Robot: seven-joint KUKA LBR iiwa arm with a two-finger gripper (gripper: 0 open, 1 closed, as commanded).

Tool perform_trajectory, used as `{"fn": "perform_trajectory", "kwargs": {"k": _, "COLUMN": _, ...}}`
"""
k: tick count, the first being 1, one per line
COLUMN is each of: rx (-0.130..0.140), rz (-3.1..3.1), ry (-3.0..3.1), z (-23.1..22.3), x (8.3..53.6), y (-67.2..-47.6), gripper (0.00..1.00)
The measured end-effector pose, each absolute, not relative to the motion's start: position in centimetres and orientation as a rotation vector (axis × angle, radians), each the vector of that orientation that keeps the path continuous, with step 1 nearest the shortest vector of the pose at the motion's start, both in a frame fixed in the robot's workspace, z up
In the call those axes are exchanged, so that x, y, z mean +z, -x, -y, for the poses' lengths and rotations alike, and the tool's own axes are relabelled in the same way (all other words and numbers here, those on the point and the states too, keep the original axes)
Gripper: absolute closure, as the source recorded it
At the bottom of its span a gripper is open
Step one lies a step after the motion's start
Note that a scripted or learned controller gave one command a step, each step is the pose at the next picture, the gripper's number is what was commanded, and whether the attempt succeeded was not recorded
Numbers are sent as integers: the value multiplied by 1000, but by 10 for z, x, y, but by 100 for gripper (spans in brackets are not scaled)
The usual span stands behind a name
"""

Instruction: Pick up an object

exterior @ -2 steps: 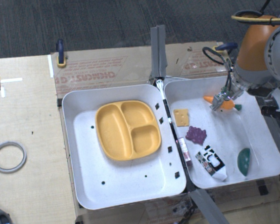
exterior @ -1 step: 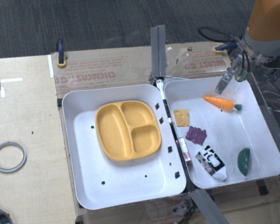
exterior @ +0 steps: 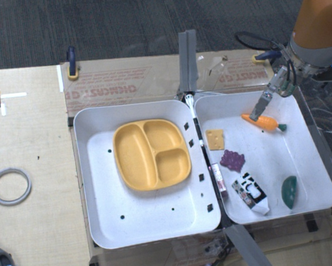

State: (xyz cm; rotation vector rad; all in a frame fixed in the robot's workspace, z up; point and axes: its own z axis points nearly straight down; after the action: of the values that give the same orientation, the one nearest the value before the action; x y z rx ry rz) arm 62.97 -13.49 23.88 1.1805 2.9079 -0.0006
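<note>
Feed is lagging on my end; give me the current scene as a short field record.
left bin: yellow divided plate
right bin: toy carrot, cracker, purple grapes, black-and-white packet, green piece
divider: slim tube
gripper: at the carrot's orange end
grasp: not confirmed

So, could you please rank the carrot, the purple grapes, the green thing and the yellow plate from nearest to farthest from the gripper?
From the gripper:
1. Carrot, right bin, just beneath it.
2. Purple grapes, mid right bin.
3. Green thing, near corner of the right bin.
4. Yellow plate, left bin.
</note>
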Motion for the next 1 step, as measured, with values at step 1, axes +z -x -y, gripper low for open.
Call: {"fn": "perform_trajectory", "kwargs": {"k": 1, "rx": -1, "rz": -2919, "ry": -1157, "z": 180, "x": 188, "y": -637, "gripper": 0}}
